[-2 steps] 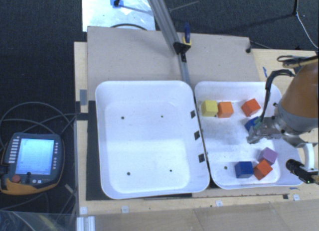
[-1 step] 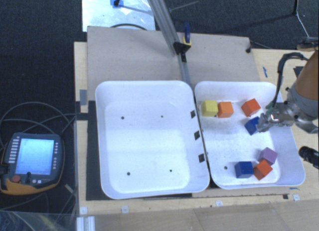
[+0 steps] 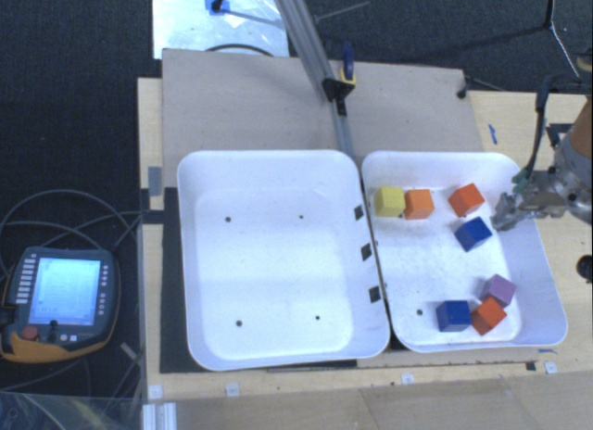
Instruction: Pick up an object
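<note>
Camera view showed the gripper (image 3: 510, 212) at the right bin's (image 3: 542, 275) rim, beside the blue cube (image 3: 473, 233). Its finger state could not be told. Descending there risked striking the rim or nudging the cube away.

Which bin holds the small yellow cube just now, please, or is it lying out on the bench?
In the right-hand white bin: the small yellow cube rests on its floor at the far left corner, beside an orange cube.

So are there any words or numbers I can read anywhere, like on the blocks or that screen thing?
No text can be read here.
Handheld controller on the floor: its screen glows, but anything on it is too blurred to read.
Blocks in the right bin: plain coloured faces, no letters.
Black tabs between the bins: no writing visible.
</note>
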Action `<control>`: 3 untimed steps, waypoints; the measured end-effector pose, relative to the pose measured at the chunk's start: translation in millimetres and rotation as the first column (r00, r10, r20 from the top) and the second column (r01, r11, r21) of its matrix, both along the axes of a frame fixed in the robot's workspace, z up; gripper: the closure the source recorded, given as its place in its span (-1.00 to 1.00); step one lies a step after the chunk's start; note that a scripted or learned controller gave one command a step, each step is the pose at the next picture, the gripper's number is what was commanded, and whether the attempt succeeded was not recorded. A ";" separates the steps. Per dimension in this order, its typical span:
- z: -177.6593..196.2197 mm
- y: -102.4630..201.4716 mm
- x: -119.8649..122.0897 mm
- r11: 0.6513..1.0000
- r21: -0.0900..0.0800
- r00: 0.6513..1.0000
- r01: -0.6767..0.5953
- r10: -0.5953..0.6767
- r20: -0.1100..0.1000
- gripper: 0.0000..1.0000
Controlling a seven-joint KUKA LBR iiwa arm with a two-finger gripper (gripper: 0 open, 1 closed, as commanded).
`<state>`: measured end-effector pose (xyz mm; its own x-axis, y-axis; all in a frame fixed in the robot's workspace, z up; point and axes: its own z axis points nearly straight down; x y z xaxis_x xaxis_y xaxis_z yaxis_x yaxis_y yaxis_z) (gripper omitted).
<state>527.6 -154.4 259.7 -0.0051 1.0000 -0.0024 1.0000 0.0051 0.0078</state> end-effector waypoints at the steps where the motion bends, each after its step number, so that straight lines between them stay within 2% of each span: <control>1: 0.8 54.1 4.7 1.000 0.004 1.000 -0.006 0.006 -0.004 1.00; 3: -25.2 158.4 -21.6 1.000 0.005 1.000 -0.006 0.006 -0.007 1.00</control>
<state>506.0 3.9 234.5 -0.0107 0.9999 0.0025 0.9999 0.0107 0.0007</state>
